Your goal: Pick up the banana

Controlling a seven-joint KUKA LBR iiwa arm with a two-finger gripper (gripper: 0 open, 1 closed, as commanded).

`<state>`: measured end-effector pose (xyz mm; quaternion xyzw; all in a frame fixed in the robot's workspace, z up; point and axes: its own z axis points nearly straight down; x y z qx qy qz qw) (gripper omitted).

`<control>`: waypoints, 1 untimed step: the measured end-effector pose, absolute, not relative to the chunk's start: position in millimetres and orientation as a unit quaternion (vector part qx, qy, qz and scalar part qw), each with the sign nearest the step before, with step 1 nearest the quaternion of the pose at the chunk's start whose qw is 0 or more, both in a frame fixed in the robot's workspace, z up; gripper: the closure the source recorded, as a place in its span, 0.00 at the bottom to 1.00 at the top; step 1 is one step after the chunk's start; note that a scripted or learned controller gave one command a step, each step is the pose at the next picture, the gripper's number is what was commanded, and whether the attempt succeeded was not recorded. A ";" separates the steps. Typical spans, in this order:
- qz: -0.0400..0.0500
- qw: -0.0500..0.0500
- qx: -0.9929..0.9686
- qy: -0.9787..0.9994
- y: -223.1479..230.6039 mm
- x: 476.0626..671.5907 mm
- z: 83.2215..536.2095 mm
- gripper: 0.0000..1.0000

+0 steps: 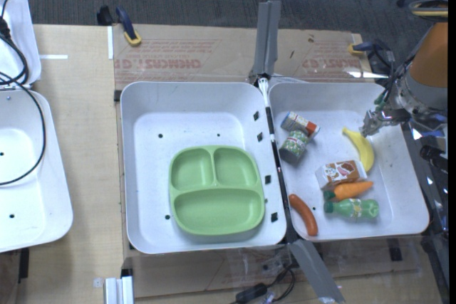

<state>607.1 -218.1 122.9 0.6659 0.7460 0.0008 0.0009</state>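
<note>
A yellow banana (pixel 360 148) lies in the right bin (pixel 335 100), near its right side, curving from upper left to lower right. My gripper (pixel 372 123) hangs just above and to the right of the banana's upper end, on the grey arm with the orange band that reaches in from the right. Nothing shows between its fingers.
The right bin also holds a small can (pixel 294 145), a red and white packet (pixel 300 124), a juice box (pixel 340 173), a carrot (pixel 352 189), a green bottle (pixel 352 208) and a red sausage (pixel 303 214). A green divided plate (pixel 216 190) sits in the left bin (pixel 142 153).
</note>
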 end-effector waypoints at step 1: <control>0.000 0.002 0.631 0.776 -215.4 659.8 187.3 0.00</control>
